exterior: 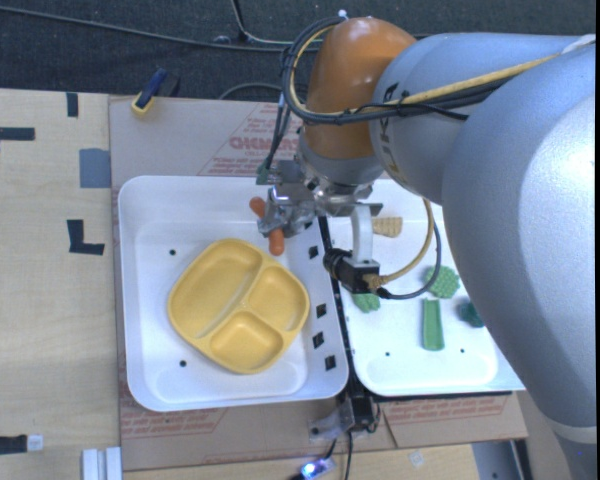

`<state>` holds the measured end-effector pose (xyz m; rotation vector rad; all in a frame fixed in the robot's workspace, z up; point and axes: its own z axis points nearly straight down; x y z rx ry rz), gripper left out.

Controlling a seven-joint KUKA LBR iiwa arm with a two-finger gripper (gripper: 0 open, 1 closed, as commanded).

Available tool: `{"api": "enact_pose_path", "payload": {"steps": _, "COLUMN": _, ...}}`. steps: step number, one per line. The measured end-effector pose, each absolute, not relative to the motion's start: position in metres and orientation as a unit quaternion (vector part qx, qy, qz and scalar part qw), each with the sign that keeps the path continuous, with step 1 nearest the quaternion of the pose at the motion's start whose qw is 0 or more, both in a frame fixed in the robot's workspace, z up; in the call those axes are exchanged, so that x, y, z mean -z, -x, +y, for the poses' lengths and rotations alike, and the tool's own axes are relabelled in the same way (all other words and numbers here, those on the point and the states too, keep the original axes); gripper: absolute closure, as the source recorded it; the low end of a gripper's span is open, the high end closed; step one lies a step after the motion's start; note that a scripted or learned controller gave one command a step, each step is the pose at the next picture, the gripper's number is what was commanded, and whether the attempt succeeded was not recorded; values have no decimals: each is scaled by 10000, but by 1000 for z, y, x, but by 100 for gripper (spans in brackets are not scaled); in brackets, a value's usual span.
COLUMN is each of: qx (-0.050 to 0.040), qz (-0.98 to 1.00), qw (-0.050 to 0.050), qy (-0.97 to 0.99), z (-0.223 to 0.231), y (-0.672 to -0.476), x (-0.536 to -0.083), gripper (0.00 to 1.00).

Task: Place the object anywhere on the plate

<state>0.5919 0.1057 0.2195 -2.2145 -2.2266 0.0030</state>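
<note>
The arm's hand [277,220] hangs over the left bin [140,268], an orange carrot-like piece [270,230] pinched between its fingers. The yellow divided plate [238,303] lies just below-left. Carrying step, I judge; next, shift over a compartment and release.

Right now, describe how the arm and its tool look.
The arm is bulky, smooth grey, with a rounded orange band above the wrist. Black and yellow cables loop around the band and trail down the side. The tool is a compact dark metal assembly.
</note>
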Motion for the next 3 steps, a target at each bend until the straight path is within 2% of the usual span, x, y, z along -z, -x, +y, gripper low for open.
{"api": "enact_pose_path", "payload": {"steps": 1, "qx": -3, "qz": -7088, "qw": 6, "qy": 7054, "z": 151, "y": -589, "x": -229, "gripper": 100}}
{"api": "enact_pose_path", "payload": {"steps": 2, "qx": -20, "qz": -7078, "qw": 4, "qy": 7064, "z": 172, "y": -583, "x": -214, "gripper": 100}}
{"api": "enact_pose_path", "payload": {"steps": 3, "qx": -16, "qz": -7078, "qw": 5, "qy": 7064, "z": 172, "y": -583, "x": -214, "gripper": 0}}
